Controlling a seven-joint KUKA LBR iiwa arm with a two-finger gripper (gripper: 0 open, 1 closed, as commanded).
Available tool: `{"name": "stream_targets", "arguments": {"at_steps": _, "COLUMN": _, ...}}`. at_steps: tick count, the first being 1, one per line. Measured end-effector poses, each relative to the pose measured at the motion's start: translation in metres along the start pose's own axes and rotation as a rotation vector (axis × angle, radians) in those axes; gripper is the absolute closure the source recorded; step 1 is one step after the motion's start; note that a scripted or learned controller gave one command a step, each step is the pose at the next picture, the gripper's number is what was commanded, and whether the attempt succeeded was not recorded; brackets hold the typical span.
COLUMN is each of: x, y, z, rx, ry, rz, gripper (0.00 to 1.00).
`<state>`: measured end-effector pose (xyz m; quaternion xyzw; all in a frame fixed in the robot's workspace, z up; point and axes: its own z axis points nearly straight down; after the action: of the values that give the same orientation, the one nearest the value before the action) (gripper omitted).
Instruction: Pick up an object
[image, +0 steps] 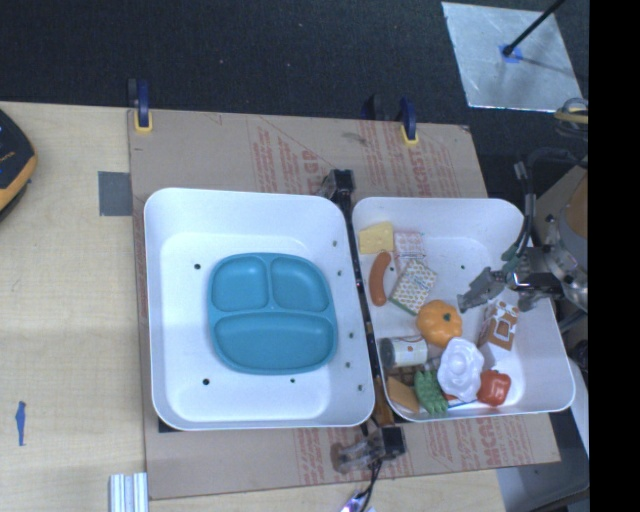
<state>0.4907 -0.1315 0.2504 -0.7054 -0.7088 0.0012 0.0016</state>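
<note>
Grey and dark, the pincer (490, 290) hangs over the right bin (455, 215), near its right wall. Its fingers look spread apart, with nothing between them. Just below it lies a small brown and white box (502, 328). To its left sits the orange (439, 323), and below that a white lump (461, 368) and a red toy (494, 387). Further left are the sausage (378, 277), cheese (376, 238) and a checked packet (413, 287).

The toys are packed close. I think the fingers could land on two at once, or push the round orange so it rolls away. The wall is near, so a finger might bump it.

Far left, a blue tray (272, 312) rests in the other bin (170, 400).
</note>
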Motion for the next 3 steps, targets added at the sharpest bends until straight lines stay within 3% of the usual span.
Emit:
{"name": "stream_targets", "arguments": {"at_steps": 1, "x": 0.018, "y": 0.056, "z": 0.146, "rx": 0.009, "ry": 0.002, "rz": -0.004, "gripper": 0.0}}
{"name": "stream_targets", "arguments": {"at_steps": 2, "x": 0.019, "y": 0.041, "z": 0.16, "rx": 0.004, "ry": 0.0, "rz": 0.0, "gripper": 0.0}}
{"name": "stream_targets", "arguments": {"at_steps": 3, "x": 0.017, "y": 0.042, "z": 0.148, "rx": 0.002, "ry": -0.002, "rz": -0.002, "gripper": 1.0}}
